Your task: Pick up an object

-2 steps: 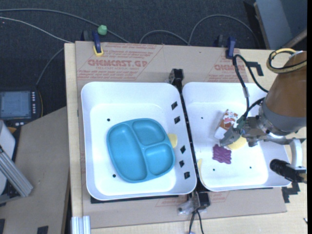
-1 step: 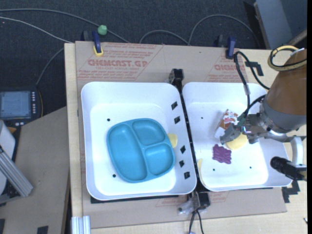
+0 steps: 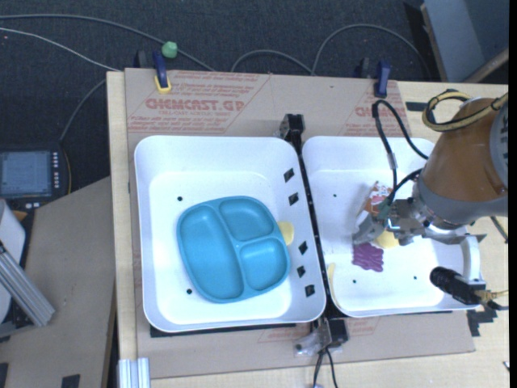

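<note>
While the blue tray [image 3: 233, 247] sat in the left bin [image 3: 153, 217], the gripper [image 3: 378, 226] reached into the right bin [image 3: 339, 160] with its fingers apart and holding nothing, a purple toy [image 3: 368, 256] just at its six o'clock.

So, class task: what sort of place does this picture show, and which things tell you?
Probably a robotics lab test bench: a robot arm reaching over two white bins, cables across the floor, and clamps holding the board.
</note>
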### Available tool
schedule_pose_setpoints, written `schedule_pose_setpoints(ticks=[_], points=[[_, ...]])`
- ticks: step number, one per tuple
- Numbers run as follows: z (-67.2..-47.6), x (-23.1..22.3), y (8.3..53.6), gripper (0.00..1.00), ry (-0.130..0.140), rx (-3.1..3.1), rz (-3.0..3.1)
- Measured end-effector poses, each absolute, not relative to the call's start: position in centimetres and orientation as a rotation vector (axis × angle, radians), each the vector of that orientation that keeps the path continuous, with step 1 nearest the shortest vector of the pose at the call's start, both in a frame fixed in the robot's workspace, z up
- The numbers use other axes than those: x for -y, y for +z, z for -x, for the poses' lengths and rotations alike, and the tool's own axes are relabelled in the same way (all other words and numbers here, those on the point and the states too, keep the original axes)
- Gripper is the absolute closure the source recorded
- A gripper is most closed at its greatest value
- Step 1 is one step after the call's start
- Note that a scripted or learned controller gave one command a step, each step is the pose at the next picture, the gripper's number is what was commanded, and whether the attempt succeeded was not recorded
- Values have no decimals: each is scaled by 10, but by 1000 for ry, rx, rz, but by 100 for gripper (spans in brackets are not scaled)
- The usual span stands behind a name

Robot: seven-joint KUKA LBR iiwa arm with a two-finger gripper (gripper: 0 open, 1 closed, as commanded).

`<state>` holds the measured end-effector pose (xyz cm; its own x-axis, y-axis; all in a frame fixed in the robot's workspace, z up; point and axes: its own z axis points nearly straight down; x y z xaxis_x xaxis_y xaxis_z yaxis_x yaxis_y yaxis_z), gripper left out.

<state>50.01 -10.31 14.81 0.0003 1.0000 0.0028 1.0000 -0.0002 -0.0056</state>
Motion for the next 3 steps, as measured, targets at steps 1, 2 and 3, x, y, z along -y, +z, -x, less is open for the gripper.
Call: schedule_pose_setpoints(ticks=[1,2,3], points=[[-491,106,88,0,6,2214,2216],[-491,105,84,0,2,2217,2218],[-492,105,96,100,-2,2219,2221]])
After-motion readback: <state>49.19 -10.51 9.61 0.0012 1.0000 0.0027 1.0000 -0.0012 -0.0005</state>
